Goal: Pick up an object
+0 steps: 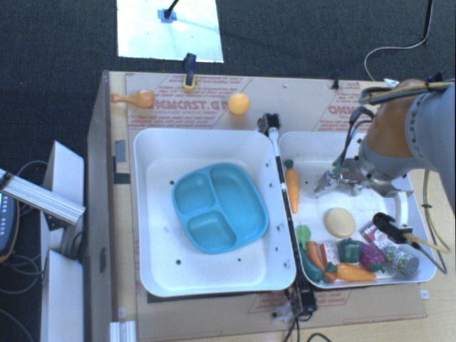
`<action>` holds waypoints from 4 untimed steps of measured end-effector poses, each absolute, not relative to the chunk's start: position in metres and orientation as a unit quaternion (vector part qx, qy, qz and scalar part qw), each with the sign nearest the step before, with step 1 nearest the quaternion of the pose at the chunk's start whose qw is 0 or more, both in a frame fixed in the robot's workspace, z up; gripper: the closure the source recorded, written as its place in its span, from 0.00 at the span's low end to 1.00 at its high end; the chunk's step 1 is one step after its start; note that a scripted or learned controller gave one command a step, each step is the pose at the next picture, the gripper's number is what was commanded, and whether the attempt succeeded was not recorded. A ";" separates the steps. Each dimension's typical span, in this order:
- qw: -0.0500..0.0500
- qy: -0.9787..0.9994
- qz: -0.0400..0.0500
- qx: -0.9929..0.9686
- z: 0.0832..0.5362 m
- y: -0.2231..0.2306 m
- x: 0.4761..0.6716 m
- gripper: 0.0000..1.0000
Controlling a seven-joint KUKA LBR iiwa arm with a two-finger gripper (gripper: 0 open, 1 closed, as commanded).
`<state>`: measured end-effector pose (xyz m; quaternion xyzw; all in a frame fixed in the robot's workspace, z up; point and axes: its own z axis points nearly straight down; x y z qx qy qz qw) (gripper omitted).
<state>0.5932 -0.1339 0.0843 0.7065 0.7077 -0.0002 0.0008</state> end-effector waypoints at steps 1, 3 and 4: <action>0.000 0.707 0.000 0.707 0.087 -0.109 0.518 0.00; 0.003 0.708 0.004 0.706 0.110 -0.109 0.522 1.00; 0.004 0.708 0.005 0.706 0.120 -0.109 0.523 1.00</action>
